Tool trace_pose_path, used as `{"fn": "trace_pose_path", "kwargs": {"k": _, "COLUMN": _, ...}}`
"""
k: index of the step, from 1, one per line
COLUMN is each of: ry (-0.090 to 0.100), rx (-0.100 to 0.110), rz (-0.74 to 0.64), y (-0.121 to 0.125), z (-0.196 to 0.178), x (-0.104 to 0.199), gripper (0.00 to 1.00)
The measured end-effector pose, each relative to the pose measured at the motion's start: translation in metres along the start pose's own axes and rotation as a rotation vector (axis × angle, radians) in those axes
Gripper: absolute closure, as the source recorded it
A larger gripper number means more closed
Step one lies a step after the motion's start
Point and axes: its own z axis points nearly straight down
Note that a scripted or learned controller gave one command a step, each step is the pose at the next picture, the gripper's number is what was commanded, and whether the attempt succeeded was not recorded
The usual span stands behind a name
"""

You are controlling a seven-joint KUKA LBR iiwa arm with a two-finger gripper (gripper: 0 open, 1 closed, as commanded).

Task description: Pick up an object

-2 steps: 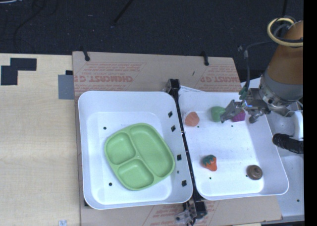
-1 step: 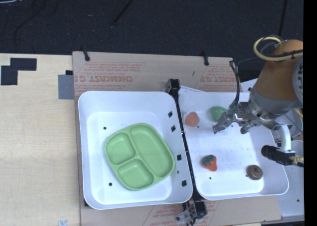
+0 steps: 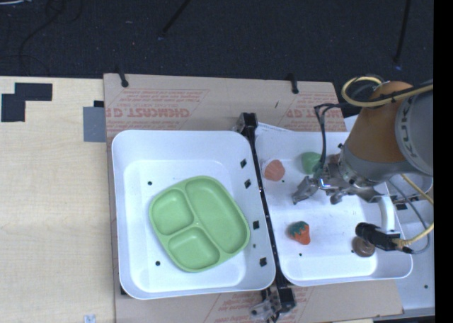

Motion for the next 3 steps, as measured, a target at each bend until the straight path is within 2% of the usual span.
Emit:
{"fn": "trace_pose_path", "kwargs": {"k": 1, "ry": -0.001, "rx": -0.006, "rz": 0.001, "y": 0.0, "z": 0.037, "x": 0.001, "gripper": 0.0}}
{"fn": "trace_pose_path", "kwargs": {"k": 2, "ry": -0.001, "rx": -0.006, "rz": 0.006, "y": 0.0, "z": 0.025, "x": 0.0, "gripper": 1.0}}
{"fn": "trace_pose_path", "kwargs": {"k": 3, "ry": -0.002, "rx": -0.012, "rz": 0.0, "y": 0.01, "z": -0.028, "x": 0.004, "gripper": 1.0}}
